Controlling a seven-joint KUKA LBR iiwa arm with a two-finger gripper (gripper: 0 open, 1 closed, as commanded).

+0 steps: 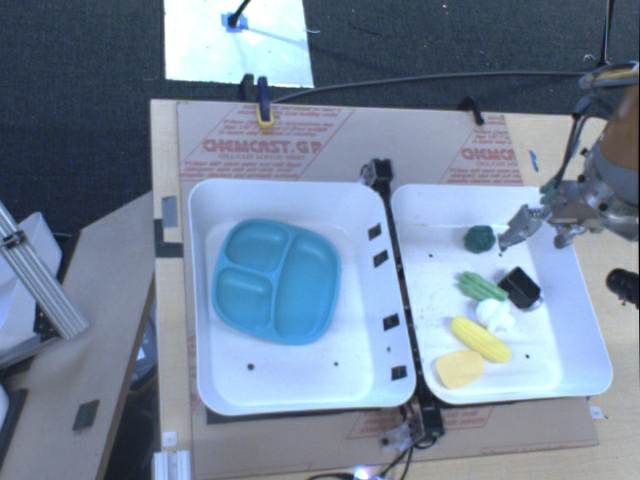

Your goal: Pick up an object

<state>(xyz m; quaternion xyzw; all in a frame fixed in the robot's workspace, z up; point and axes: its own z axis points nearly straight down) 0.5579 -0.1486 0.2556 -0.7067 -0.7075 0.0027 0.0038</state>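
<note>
Cut off at the right edge, arm (612, 158); gripper (545, 225) spread open, holding nothing, above right bin (590, 343) beside dark green object (480, 237); nearer, green pod (481, 286), black block (520, 287), corn (481, 339); left, blue plate (275, 280).

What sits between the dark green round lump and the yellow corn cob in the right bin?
In the camera view, the light green ridged piece lies between the dark green round lump and the yellow corn cob.
</note>
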